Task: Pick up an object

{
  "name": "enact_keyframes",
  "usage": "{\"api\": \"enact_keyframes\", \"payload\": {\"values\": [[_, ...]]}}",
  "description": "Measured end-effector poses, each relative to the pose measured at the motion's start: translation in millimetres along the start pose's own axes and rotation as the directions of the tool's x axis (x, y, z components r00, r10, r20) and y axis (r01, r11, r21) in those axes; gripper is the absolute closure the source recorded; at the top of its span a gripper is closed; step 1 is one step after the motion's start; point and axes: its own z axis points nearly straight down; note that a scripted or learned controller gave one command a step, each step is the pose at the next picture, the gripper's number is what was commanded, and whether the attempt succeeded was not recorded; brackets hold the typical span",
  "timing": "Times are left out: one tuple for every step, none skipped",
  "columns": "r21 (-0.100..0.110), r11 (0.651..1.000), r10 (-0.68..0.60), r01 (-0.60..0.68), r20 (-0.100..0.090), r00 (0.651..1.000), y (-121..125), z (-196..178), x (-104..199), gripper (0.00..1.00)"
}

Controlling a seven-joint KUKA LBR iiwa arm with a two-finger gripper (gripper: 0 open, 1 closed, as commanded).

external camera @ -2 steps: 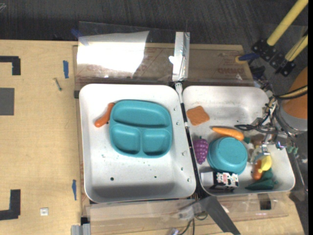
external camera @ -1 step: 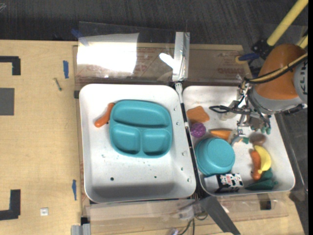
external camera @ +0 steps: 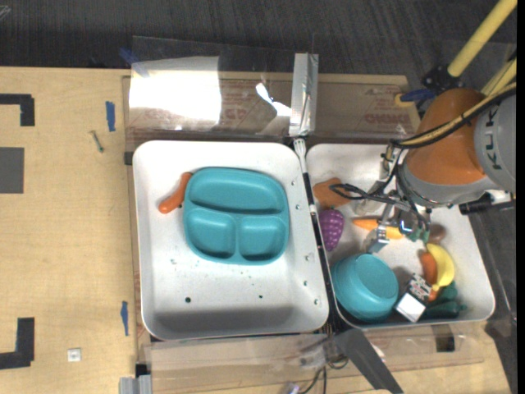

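My gripper [external camera: 384,230] hangs low in the right bin [external camera: 482,263], reaching in from the upper right under the orange wrist band [external camera: 447,142]. It sits right over an orange carrot with a green top [external camera: 399,232]; I cannot tell whether it touches the carrot. Just left of it lies a purple bunch of grapes [external camera: 331,227]. A teal bowl [external camera: 367,286] stands in front of it. To the right lie a yellow banana [external camera: 443,263] and a small orange piece [external camera: 428,264]. A brown-orange item [external camera: 326,191] lies at the bin's back left.
The left bin [external camera: 164,277] holds a teal divided plate [external camera: 236,213] with an orange carrot [external camera: 172,199] at its left edge. A white block [external camera: 410,306] and a dark green item [external camera: 447,304] sit at the right bin's front. Cables trail from the wrist.
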Motion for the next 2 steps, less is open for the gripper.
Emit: {"api": "enact_keyframes", "payload": {"values": [[-0.001,1.000,-0.002,0.002,0.010,1.000,2,-13,-3,1.00],[-0.004,0.994,0.109,-0.109,0.005,0.994,58,-175,-27,1.00]]}}
